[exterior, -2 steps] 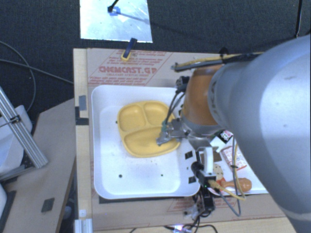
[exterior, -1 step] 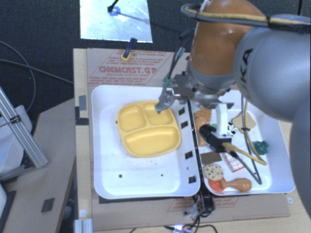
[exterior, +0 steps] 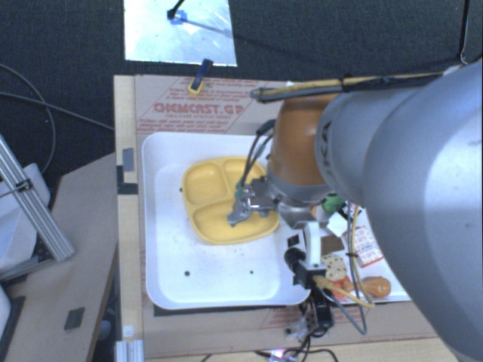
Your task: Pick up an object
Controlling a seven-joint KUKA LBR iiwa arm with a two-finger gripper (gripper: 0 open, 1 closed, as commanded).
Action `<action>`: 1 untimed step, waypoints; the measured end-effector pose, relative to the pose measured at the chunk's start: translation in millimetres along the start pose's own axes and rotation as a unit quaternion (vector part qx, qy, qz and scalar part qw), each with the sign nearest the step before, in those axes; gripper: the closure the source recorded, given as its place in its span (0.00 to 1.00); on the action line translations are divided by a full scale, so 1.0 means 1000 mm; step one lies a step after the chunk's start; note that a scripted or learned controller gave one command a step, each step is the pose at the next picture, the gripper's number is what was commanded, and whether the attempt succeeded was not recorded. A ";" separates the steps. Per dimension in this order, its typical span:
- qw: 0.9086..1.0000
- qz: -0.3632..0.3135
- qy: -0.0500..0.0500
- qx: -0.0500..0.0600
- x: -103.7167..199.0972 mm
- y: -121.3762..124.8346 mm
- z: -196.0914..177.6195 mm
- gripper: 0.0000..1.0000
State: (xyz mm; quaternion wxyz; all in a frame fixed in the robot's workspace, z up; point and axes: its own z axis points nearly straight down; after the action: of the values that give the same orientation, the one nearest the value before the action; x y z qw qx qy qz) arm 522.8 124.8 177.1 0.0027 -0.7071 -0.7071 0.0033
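A yellow divided plate point(exterior: 215, 198) lies in the left white bin point(exterior: 170, 270), toward its upper right. My gripper point(exterior: 240, 213) hangs over the plate's right part, its metal tip low above or touching the plate surface. The grey arm with its orange band point(exterior: 302, 138) comes in from the right and covers most of the right bin. Whether anything sits between the fingers is hidden by the gripper body.
In the right bin, below the arm, lie a green piece point(exterior: 330, 202), a brown block point(exterior: 332, 243), a spotted cookie-like item point(exterior: 334, 265) and an orange-brown lump point(exterior: 375, 286). Cables hang near the bins' front edge point(exterior: 317, 315). The bin floor in front of the plate is bare white.
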 end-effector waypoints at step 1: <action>1.000 -0.003 0.001 -0.005 0.000 0.002 -0.016 1.00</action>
State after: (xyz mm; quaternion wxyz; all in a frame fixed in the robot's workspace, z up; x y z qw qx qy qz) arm 525.3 125.1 193.6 0.0002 -0.7052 -0.7090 -0.0006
